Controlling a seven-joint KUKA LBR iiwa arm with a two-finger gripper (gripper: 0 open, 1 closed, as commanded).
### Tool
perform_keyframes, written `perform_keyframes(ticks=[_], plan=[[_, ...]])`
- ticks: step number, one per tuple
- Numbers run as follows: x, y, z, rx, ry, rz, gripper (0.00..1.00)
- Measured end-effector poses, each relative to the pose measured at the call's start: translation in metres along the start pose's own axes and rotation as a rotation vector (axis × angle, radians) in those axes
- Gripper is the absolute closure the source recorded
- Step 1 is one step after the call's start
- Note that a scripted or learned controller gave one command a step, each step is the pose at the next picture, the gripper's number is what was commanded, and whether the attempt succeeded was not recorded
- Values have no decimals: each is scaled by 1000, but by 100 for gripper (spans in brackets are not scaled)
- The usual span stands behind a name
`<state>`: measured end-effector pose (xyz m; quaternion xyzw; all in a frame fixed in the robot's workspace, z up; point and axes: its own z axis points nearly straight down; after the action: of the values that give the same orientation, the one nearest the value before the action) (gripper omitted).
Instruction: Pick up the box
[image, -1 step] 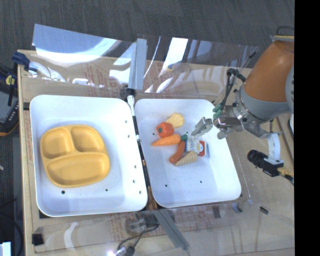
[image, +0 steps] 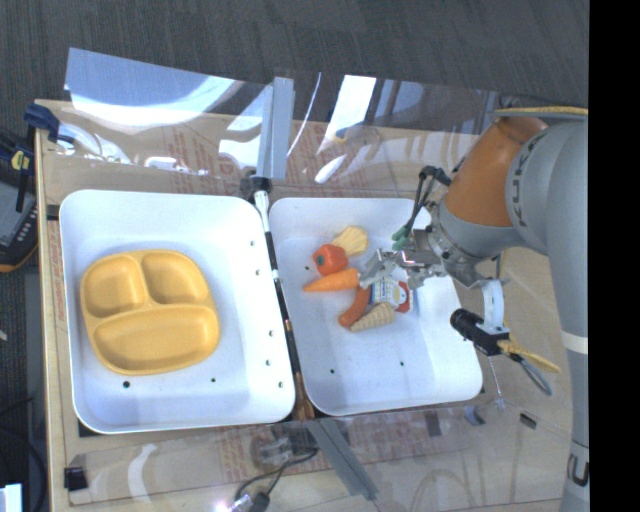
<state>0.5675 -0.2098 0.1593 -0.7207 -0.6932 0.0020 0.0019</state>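
The box (image: 390, 293) is a small carton printed in white, blue and red, lying in the right bin (image: 440, 370) among toy foods. My gripper (image: 384, 268) reaches in from the right and hangs right over the box's upper edge, partly covering it. I cannot make out whether it touches the box. The box rests low in the bin, against a tan cone (image: 372, 318) and a reddish sausage (image: 353, 311).
An orange carrot (image: 331, 282), a red tomato (image: 329, 258) and a pale yellow piece (image: 352, 239) lie just left of the gripper. The left bin (image: 90, 400) holds a yellow divided plate (image: 150, 310). A raised rim runs between the bins.
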Motion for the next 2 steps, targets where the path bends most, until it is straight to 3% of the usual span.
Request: perform_keyframes(ticks=[1, 2], plan=[[3, 21, 62, -12, -2, 77, 0], [5, 30, 53, -5, 0, -40, 0]])
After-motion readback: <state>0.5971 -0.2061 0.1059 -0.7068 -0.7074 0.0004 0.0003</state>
